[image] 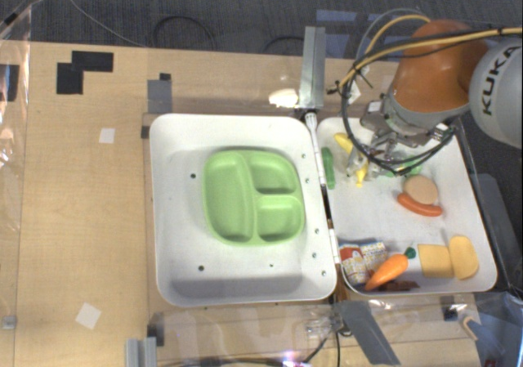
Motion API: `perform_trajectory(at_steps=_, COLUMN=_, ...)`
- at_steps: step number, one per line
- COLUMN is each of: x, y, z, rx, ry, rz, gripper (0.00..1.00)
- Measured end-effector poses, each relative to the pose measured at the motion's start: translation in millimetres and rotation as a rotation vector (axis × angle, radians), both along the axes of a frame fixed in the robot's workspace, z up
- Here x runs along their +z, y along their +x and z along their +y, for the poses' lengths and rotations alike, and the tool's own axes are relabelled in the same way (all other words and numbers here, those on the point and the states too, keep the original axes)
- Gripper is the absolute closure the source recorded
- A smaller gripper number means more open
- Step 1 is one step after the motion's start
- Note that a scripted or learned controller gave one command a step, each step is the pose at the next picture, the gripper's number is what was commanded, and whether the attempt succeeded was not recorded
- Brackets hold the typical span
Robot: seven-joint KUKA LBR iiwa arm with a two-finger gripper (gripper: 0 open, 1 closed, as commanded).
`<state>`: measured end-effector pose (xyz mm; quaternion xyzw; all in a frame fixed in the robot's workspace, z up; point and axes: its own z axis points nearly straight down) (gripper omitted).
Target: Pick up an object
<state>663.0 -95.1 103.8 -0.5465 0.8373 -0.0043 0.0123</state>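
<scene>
My gripper (377, 147) hangs low over the back left part of the right bin (482, 230), below the orange wrist band and its cables. Under and just left of it lie a small yellow piece (343, 143) and a yellow corn-like piece (359, 171). A green pod (328, 166) lies along the bin's left wall. A bit of green (411, 167) peeks out below the wrist. To the right sit a tan bun (422, 190) and a red sausage (420, 208).
At the right bin's front lie an orange carrot (386, 270), a printed packet (364, 255), a yellow block (435, 260) and a yellow roll (464, 257). The left bin (176, 275) holds a green divided plate (252, 196). A metal post (313, 63) stands behind the bins.
</scene>
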Motion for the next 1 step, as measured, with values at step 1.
perform_trajectory(at_steps=1, x=90.3, y=10.2, z=84.1, rx=-0.028, ry=0.000, rz=0.004, gripper=1.00)
